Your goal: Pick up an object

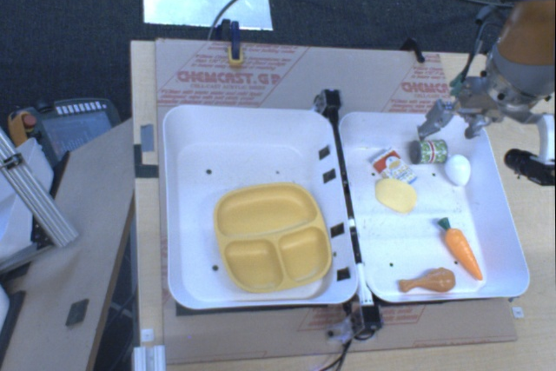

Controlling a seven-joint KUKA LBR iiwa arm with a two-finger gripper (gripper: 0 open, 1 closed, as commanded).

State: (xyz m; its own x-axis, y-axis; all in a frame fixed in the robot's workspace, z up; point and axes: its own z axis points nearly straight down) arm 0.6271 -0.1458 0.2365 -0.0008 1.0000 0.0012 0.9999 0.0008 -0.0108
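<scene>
Six small items are scattered in the right bin (499,213). A green can (429,152) is lying on its side near the far wall, with a white egg (458,170) just beside it. A red-and-white packet (390,164) is touching a pale yellow chip-like piece (396,195). An orange carrot (461,248) is angled toward the near wall, and a brown drumstick (429,281) is lying closest to that wall.
</scene>
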